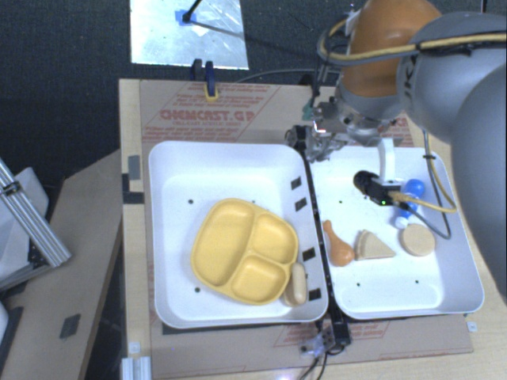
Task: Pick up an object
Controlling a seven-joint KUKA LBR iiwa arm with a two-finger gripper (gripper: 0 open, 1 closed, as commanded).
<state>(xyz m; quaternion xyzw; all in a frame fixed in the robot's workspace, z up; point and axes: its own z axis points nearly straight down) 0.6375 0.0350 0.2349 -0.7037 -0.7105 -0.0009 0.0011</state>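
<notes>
The right bin [444, 287] holds an orange drumstick-shaped toy [339, 246], a tan wedge [372, 245], a round tan disc [417, 240] and a blue ball [413, 188]. In the left bin [182, 180] lies a yellow divided plate [244, 250] with a small tan roll [297, 283] against its right edge. My gripper [315, 141] hangs over the far end of the divider between the bins, well behind all the toys and touching none of them. Nothing shows in its grasp.
A black unit with a green light [371, 185] and yellow cable hangs from the wrist over the right bin. The grey arm covers the bin's far right corner. A blue clamp [209, 76] stands on the cardboard behind the bins.
</notes>
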